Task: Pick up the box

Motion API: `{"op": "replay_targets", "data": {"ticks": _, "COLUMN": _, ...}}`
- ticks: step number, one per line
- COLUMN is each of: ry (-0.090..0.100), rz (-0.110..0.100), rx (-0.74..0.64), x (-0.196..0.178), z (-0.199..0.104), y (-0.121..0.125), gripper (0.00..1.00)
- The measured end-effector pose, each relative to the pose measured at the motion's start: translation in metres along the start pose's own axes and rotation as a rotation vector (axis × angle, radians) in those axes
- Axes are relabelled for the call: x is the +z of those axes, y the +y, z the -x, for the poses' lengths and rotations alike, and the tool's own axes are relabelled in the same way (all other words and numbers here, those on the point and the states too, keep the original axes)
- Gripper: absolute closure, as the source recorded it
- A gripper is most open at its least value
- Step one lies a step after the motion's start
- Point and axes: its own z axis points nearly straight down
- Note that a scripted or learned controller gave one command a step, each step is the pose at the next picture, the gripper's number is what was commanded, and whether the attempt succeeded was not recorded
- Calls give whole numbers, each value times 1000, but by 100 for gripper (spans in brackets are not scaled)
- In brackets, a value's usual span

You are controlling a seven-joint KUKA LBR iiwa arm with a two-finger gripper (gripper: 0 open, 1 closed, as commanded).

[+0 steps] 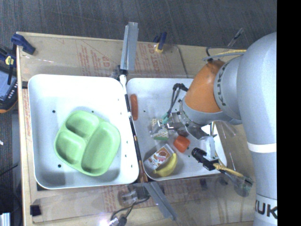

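Our gripper point(165, 125) hangs low over the middle of the right bin point(146, 91), close above a small pale lump point(160, 134); from this slanted view we cannot tell how it is set or whether it has anything.

We judge the box point(160, 158) to be the small carton with a printed picture near the bin's front edge. It lies flat, touching a banana point(168, 167) that curves round its lower right side. A red piece like a tomato point(182, 143) sits just beside it toward the arm, and a sausage point(134, 106) lies well apart along the bin's left wall. The left bin point(42, 86) holds a green divided plate point(87, 142).

To do this well, we think the gripper should shift toward the front edge, centre over the carton and close across its narrower sides, turned so neither side lands on the banana. A straight descent and a firm squeeze matter, since a light carton may slip or tip. The nearby front wall leaves little room, so we would approach from above.
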Motion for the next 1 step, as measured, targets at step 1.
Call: {"op": "replay_targets", "data": {"ticks": 1, "ry": 1, "rz": 7, "rx": -170, "x": -105, "z": -53, "y": -12, "gripper": 100}}
